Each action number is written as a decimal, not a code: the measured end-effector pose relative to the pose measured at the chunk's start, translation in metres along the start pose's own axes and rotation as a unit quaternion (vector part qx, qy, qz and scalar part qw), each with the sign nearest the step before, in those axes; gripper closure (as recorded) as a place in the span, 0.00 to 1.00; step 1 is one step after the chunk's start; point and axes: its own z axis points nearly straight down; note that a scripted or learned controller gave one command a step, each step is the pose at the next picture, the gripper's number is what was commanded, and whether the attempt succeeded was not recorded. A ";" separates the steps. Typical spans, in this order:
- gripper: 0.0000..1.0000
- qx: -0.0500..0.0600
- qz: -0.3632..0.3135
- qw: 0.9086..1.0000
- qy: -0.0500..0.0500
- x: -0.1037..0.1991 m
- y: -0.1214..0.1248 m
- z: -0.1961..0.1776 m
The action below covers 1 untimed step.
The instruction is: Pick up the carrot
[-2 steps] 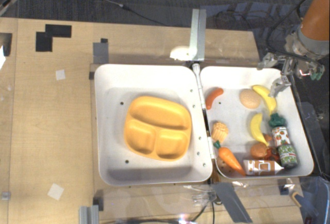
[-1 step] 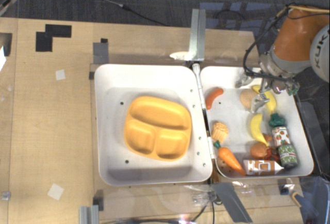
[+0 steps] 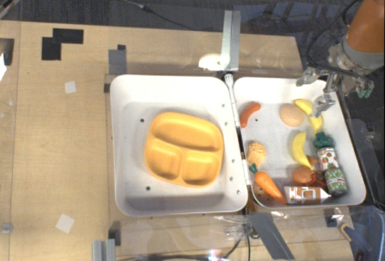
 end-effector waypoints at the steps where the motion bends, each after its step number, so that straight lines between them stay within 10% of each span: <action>1: 0.00 -0.002 0.043 0.999 0.002 0.011 0.029 0.073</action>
